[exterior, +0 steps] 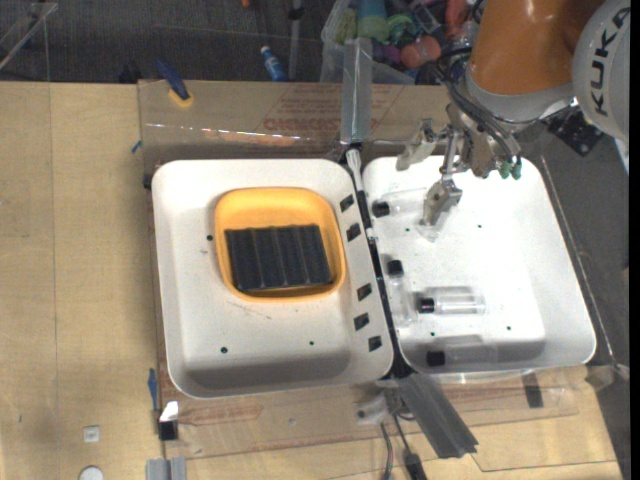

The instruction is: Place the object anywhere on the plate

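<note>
The bench is seen from one fixed camera set above it, looking down at a slant, so that both the left bin and the right bin (side by side) are framed whole.

The arm enters at the upper right as a bulky rounded body: a glossy orange band over a pale grey shell. The grey housing beside it bears black capital letters, "KU" readable at the frame edge. Below the orange section sits a darker wrist with thin cables and small metal brackets. The gripper is slim, silvery-grey metal, and a small green fitting shows on the wrist's right side
</note>
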{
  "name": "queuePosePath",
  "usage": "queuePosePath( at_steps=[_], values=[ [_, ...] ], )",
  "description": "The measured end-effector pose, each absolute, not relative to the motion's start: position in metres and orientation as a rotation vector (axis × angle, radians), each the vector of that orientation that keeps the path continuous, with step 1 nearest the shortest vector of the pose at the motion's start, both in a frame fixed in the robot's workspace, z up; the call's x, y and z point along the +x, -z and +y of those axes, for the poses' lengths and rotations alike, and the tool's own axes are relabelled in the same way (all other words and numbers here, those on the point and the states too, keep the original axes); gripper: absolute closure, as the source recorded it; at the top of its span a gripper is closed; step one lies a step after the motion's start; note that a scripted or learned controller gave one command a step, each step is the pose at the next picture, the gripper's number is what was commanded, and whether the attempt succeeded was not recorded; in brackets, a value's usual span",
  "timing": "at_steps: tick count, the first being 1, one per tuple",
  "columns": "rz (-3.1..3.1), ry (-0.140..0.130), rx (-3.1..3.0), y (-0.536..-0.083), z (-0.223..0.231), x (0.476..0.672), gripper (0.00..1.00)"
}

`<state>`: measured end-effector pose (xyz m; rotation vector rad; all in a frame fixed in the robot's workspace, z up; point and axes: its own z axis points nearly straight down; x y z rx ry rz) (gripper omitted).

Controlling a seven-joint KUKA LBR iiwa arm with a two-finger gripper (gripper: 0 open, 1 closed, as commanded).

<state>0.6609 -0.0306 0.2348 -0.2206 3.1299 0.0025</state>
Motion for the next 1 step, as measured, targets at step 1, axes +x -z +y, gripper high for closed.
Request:
queuePosePath(
  at_steps=[1],
  values=[
    [3.129, -0.001, -0.221, -0.1768, -0.1265, 0.6675, 0.00]
  ],
)
